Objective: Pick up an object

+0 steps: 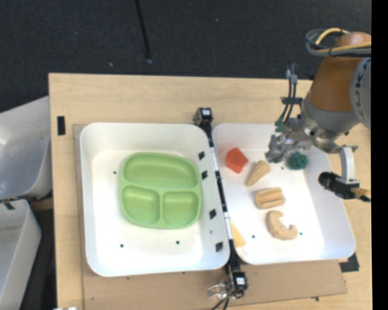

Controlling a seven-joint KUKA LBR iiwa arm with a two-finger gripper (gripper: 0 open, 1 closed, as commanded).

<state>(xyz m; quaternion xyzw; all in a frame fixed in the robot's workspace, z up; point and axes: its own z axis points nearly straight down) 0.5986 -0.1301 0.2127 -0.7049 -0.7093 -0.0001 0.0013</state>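
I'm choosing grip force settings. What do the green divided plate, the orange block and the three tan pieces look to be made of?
Green divided plate: likely moulded plastic, with smooth rounded compartments and an even matte colour.
Orange block: probably foam or plastic; flat colour and soft edges, so I can't tell which.
Three tan pieces: look like toy bread or pastry, likely plastic or foam, matte with no glare.

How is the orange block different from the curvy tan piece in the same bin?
The orange block is bright orange-red and boxy; the curved tan piece is pale tan and bent like a crescent. The block lies near the bin's far left corner, the curved piece nearer the front. Both lie loose in the right bin, apart from each other.
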